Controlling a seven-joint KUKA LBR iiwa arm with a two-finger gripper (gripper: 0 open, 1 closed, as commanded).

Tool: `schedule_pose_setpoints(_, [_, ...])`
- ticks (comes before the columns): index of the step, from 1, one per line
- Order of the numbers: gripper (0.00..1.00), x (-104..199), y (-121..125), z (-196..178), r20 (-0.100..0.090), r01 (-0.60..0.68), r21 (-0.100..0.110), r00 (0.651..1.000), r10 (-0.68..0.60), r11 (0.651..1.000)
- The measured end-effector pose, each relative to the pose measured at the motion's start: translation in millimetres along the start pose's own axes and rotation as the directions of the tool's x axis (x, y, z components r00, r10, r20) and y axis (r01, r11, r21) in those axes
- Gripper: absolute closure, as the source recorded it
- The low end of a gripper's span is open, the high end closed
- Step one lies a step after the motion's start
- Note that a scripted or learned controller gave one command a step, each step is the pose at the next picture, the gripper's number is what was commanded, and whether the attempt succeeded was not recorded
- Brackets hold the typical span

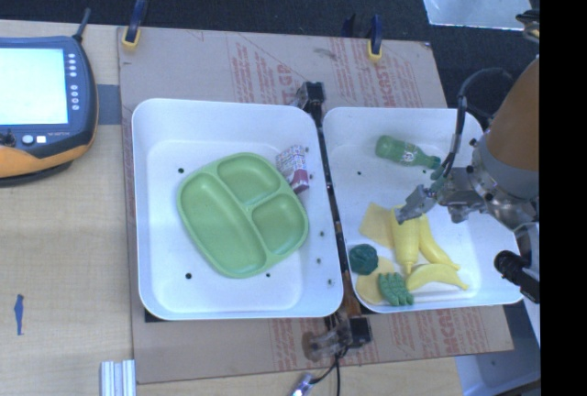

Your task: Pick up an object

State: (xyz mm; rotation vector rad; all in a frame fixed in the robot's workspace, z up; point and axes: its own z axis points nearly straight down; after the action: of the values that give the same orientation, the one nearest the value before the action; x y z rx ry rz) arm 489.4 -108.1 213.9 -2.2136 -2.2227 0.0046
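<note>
Camera view looks down on the tabletop [83, 229], where the pincer [417, 204] hangs low inside the right bin [353, 133], coming in from the right side. Its grey fingers point toward the left and down, and their tips are just over the upper end of the yellow corn cob [404, 243]. I cannot tell how far the pincer is open, because the fingers look like one dark shape, and nothing can be seen between them.

Directly below the pincer lies the corn cob, and just beside it, to the right, are two yellow bananas [438, 272], one longer and curved at the bottom. To the left of the cob, a flat yellow piece [374, 225] like a slice of cheese rests on the bin floor. Further below and left of the pincer there is a dark green round item [363, 258], and a green leafy toy vegetable [396, 290] near the bin's lower edge. Above the pincer, a little to the left, a green bottle [404, 151] lies on its side, apart from the fingers.

Well to the left of the pincer, in the left bin [147, 202], sits a green divided plate [242, 214], with a small red and white packet [294, 167] touching its upper right edge. A tablet-like controller [41, 105] lies far to the left.
</note>
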Motion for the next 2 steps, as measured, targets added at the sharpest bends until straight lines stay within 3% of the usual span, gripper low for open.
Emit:
schedule_pose_setpoints(1, [0.00, -11.7, 43.6, 98.0, 0.001, 0.001, 0.001, 1.000, -0.001, 1.000])
schedule_pose_setpoints(2, [1.00, -12.9, 43.5, 87.7, 0.002, 0.004, 0.003, 1.000, -0.004, 1.000])
